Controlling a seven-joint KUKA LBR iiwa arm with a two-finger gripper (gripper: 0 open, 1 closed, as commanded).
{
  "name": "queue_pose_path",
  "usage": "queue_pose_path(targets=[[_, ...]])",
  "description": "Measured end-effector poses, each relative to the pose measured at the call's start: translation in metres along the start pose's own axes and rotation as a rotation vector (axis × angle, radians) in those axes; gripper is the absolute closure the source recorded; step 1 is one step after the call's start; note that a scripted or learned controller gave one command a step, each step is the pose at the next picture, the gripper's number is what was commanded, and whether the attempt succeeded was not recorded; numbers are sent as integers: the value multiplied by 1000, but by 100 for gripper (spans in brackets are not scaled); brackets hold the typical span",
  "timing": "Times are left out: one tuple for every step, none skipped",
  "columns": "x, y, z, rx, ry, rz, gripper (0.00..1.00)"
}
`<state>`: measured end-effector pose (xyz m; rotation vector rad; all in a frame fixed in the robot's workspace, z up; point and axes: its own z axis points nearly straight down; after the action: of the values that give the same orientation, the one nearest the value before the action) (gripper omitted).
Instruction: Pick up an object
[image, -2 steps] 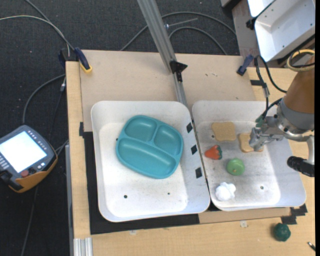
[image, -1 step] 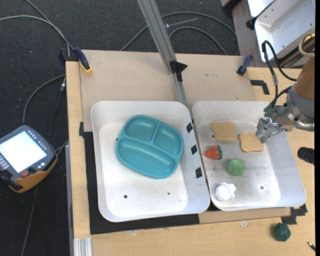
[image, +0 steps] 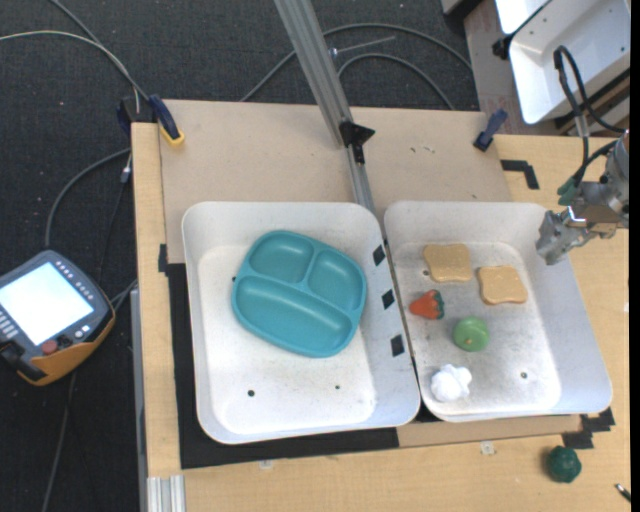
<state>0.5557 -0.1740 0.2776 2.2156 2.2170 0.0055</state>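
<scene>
Pincer (image: 556, 243) sits at the right rim of the right bin (image: 580, 330), above the upper right corner; whether it is apart or together cannot be told at this size and angle. Nothing is visibly held.

Candidate objects, all in the right bin:
- toast slice (image: 448, 263), upper middle, lying flat.
- second toast slice (image: 501, 285), just right of the first and a little lower, nearest the pincer.
- red piece with a green top (image: 427, 305), looks like a toy strawberry or pepper, near the bin's left wall.
- green ball-like fruit (image: 471, 334), centre of the bin.
- white lumpy item (image: 451, 383), lower part of the bin, shape unclear.

Left bin (image: 215, 320) carries a teal divided plate (image: 299, 292). A dark green round object (image: 563, 463) lies on the counter (image: 250, 150) outside the bins, lower right.

Handling, judged: these look like play-food pieces, so probably light and stiff. Toast slices lie low and flat; a grasp would need to span the short edges, and they may slide on the smooth bin floor. Green fruit is round and may roll out of a pinch; take it across its widest part. Red piece offers a narrower body, likely the easiest hold.

Writing: none legible on any object. A handheld screen unit (image: 45, 315) lies at far left on the floor; its display is washed out.
</scene>
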Motion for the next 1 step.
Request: queue_pose_path(targets=[[56,-10,17,10,5,-5,100]])
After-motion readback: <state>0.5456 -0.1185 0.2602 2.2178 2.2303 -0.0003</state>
